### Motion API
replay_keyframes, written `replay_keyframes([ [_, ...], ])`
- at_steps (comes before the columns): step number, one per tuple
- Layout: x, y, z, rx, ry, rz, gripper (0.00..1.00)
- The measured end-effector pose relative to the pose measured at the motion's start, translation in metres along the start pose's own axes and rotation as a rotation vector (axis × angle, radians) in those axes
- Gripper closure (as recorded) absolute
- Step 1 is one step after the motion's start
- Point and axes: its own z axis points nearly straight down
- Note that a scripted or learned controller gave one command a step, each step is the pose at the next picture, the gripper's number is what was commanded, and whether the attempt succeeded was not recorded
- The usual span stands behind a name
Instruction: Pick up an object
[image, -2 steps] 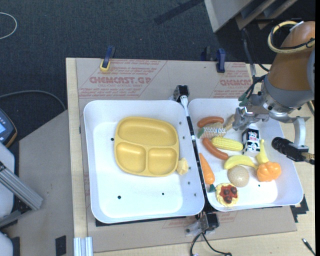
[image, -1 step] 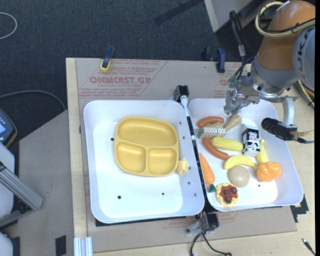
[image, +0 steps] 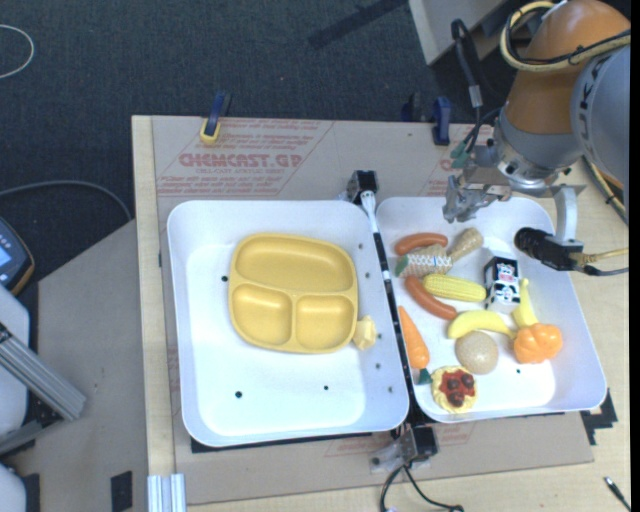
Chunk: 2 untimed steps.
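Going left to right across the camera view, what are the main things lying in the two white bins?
Yellow plastic three-compartment tray → small pale yellow piece at its corner → orange toy carrot → yellow toy corn cob → black-and-white toy carton → orange toy bell pepper.

Red "CHEMCAST GP" print on brown board (image: 250, 150).

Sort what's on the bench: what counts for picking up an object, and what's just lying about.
For the job:
gripper, over the right bin's far edge
right bin
corn cob
banana
carrot
two sausages
orange pepper
pizza slice

Lying about:
left bin
yellow divided tray
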Motion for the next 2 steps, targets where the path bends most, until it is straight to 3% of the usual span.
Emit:
replay_keyframes([
  [1,0.006,0.003,-0.014,0.0,0.001,0.0,1.0],
  [2,-0.008,-0.008,-0.007,0.007,0.002,0.002,1.0],
])
